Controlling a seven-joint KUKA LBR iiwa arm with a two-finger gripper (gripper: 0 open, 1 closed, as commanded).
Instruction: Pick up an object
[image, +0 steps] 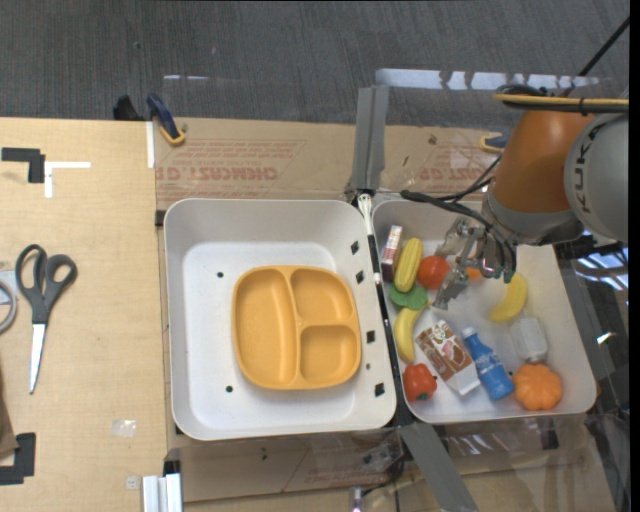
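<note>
The pincer (462, 272) hangs open just at three o'clock of the red tomato (433, 270), likely a light, slick, rigid toy best gripped across its middle.

The arm (585, 165) is a thick, rounded grey body with a broad orange band (535, 165) above the wrist. A black cable (440, 200) runs along the wrist's side. Below it, the gripper (462, 272) is a small cluster of bare silvery metal parts with dark fittings.
</note>
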